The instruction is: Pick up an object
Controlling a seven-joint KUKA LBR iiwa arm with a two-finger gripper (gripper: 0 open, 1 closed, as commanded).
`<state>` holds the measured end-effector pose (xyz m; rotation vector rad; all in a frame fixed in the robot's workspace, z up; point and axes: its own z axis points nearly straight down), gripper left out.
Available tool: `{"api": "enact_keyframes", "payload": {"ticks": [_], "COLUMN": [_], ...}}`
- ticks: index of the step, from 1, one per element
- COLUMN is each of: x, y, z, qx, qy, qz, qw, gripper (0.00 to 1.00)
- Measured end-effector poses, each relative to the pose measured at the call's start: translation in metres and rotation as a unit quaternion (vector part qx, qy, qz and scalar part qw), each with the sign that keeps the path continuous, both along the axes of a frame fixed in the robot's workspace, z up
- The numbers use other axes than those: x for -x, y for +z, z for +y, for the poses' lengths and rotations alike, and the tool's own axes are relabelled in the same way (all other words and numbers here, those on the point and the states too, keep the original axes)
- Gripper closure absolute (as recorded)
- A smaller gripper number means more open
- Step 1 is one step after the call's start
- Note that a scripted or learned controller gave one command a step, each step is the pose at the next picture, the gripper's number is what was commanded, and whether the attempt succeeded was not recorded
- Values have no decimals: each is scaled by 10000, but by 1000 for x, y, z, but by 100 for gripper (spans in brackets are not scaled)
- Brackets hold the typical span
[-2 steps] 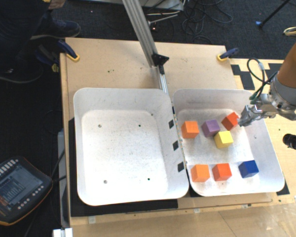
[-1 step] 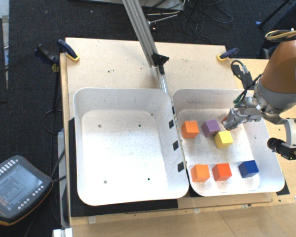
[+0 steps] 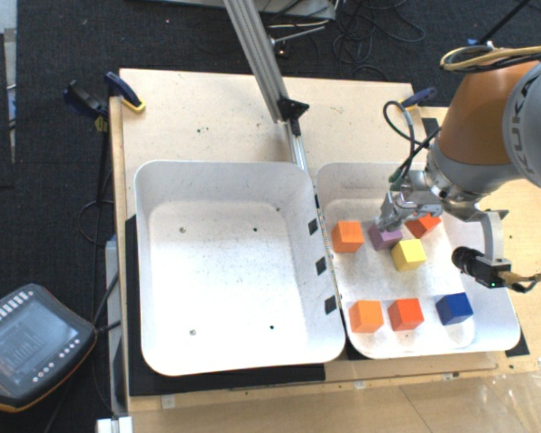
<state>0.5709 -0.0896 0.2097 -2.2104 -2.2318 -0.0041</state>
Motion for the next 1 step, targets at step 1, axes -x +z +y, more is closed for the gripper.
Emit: {"api": "enact_keyframes", "payload": {"ticks": [1], "x": [4], "y": [14], "z": [51], "qx": [2], "qy": [-5], "qz": [-2], "qw": [10000], "gripper": [100]}}
